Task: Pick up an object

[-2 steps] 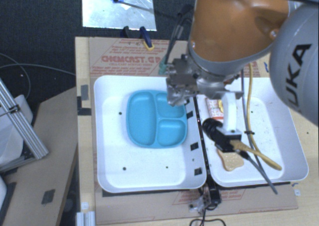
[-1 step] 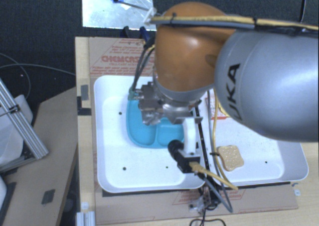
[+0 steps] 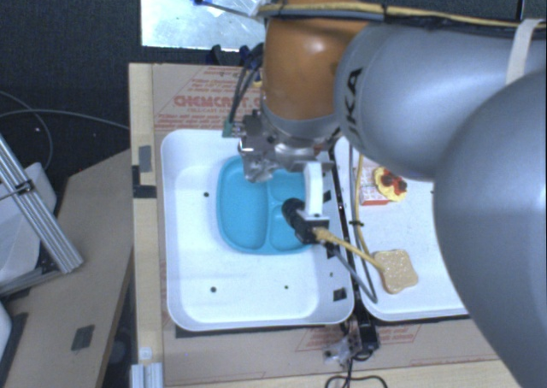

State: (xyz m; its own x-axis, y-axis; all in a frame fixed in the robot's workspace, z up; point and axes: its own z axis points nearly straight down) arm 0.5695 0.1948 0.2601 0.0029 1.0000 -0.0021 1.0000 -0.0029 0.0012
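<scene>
Gripper low over blue tray in left bin

Gripper (image 3: 259, 171) sits down at the blue tray (image 3: 249, 215) in the left bin (image 3: 192, 292), over the tray's upper edge — can't tell its grip state, wrist blocks the view. Tray is a two-compartment dish lying flat near the bin's middle, right side partly hidden by the arm's black fitting and cable. Right bin (image 3: 427, 301) holds a tan sponge-like piece (image 3: 397, 269) near its front-left corner and a red-and-yellow card (image 3: 381, 185) farther back. Arm's orange band (image 3: 301, 53) looms above both bins.
</scene>
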